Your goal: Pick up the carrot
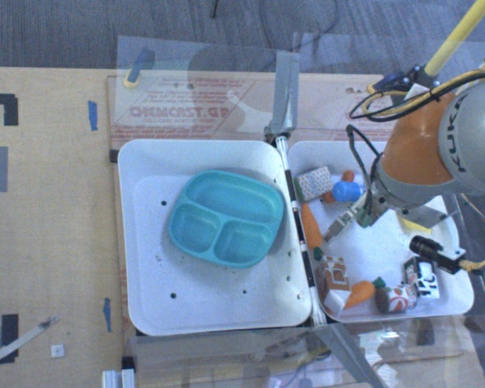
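A long orange carrot (310, 225) lies along the left wall of the right bin (461, 301), with a dark green end toward the front. A second, shorter orange carrot-like piece (358, 295) with a green top rests near the bin's front wall. My gripper (337, 228) hangs low over the middle of the right bin, just right of the long carrot. Nothing shows between its fingers.
The left bin (141, 241) holds a blue divided plate (226, 217). In the right bin lie a grey-white box (314, 182), a blue piece (346, 191), a brown patterned piece (335, 274), a brown-and-red toy (393, 298) and a black-and-white item (424, 281).
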`<state>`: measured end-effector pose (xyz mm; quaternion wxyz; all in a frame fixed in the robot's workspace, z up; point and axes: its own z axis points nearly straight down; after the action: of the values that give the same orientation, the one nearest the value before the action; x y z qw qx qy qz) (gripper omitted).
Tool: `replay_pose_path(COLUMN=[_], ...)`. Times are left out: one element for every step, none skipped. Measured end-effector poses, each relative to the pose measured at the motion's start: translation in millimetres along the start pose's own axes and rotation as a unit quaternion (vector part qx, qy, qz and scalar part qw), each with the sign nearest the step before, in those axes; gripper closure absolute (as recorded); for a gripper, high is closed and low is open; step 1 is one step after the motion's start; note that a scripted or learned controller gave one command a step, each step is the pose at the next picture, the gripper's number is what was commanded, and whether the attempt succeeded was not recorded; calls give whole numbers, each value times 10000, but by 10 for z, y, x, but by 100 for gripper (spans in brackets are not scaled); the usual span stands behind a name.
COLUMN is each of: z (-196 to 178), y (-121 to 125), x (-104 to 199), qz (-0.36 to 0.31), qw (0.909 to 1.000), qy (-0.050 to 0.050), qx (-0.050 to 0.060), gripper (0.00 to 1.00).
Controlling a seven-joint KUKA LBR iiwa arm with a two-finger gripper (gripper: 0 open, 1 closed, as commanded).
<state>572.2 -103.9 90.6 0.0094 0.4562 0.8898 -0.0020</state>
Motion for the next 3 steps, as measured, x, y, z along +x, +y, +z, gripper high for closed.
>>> replay_pose_path(z=[40,-95,-964], y=[617,656,1256], x=[-491,-502,611], qz=[-491,-510,-2672], qw=[9987,9987,9636], qy=[90,41,66], qx=[32,-14,-31], gripper=[0,100,100])
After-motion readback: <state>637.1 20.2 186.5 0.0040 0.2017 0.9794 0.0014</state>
